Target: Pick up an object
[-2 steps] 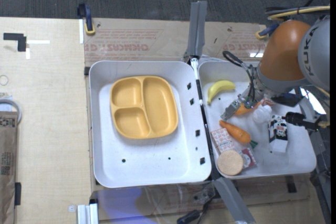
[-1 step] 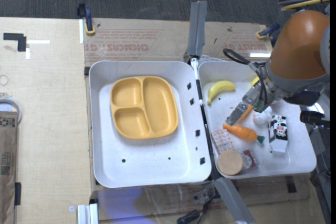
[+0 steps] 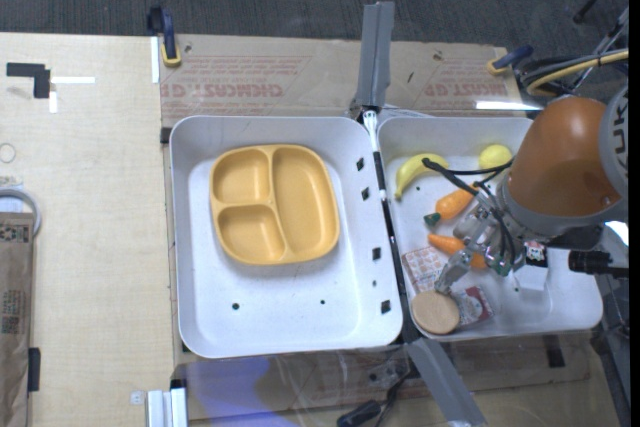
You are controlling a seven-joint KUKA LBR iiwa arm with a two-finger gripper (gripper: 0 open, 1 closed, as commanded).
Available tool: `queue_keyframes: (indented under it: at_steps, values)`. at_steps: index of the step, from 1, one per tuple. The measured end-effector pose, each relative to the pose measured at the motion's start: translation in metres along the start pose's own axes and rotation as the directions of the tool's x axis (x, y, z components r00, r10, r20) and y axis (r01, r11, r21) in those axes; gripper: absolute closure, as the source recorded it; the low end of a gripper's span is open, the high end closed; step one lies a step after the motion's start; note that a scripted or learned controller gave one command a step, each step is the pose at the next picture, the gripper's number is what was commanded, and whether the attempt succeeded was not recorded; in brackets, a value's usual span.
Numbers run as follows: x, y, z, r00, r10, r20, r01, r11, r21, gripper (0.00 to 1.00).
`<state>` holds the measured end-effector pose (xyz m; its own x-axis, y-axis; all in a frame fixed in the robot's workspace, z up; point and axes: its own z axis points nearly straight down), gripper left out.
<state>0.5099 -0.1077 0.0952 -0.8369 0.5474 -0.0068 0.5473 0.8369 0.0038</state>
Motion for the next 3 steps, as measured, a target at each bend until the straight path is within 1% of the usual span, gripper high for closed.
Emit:
queue_keyframes:
  at_steps: [1,2,3]
  values:
    - [-0.003,0.000,-0.010,1.000,0.006,0.005,-0.006,1.000,-0.002,1.00]
    - [-0.005,0.024,-0.121,0.977,0.215,-0.003,-0.215,0.977,0.004,1.00]
    - [-0.064,0.089,-0.095,0.980,0.201,-0.005,-0.201,0.980,0.005,1.00]
